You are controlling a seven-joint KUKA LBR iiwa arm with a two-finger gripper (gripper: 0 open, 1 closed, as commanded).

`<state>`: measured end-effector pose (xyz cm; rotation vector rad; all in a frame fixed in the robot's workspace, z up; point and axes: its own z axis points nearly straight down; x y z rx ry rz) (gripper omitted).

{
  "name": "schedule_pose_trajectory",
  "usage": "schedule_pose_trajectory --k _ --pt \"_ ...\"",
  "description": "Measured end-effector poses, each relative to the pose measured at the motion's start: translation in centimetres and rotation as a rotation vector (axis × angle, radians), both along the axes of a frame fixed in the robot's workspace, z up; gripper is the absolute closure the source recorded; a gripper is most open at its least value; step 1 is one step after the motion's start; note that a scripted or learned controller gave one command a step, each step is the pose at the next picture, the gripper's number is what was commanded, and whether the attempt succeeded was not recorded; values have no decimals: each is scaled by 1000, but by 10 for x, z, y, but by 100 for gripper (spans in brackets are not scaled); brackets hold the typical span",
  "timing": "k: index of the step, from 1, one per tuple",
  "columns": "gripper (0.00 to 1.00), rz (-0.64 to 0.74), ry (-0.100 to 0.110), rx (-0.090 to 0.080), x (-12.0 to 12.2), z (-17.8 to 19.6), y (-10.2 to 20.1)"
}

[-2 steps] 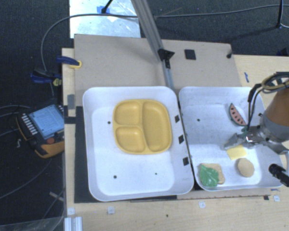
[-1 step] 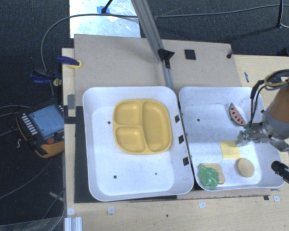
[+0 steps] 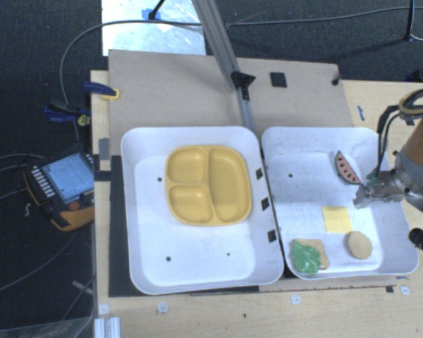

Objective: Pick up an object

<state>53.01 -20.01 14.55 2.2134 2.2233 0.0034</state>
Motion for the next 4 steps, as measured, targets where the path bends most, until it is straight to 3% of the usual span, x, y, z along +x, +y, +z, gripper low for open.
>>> schedule_pose_trajectory --k 2,4 --pt "100 1 -3 -1 2 98 -3" --pt "100 6 2 2 31 83 106"
